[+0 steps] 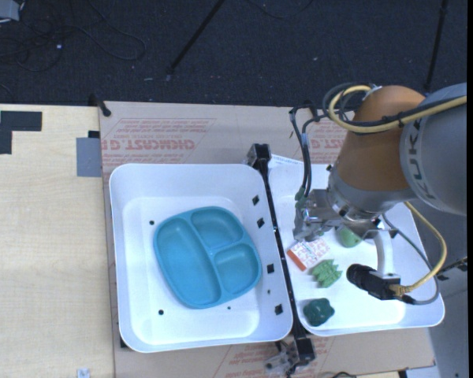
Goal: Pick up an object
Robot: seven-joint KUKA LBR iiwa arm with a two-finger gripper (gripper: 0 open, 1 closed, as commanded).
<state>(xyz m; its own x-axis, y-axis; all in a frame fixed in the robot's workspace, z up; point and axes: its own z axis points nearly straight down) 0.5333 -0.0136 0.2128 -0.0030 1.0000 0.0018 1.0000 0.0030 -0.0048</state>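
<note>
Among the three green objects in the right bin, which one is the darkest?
The dark teal-green lump, lowest in the picture; the spiky mid-green piece and the pale green round piece are lighter.

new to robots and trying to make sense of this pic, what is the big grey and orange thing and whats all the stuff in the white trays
This is one picture, from a camera fixed above a bench and looking down at a slant. The grey and orange machine reaching in from the right is a robot arm, and its job is to pick up an object. Its hand is over the right shallow white bin, close to a small red-and-white packet. That bin also holds a light green spiky toy, a dark green rounded lump and a pale green piece partly hidden by the arm. The left shallow white bin holds a blue plastic plate with three compartments. From this angle it is not clear whether the hand holds anything.
</note>
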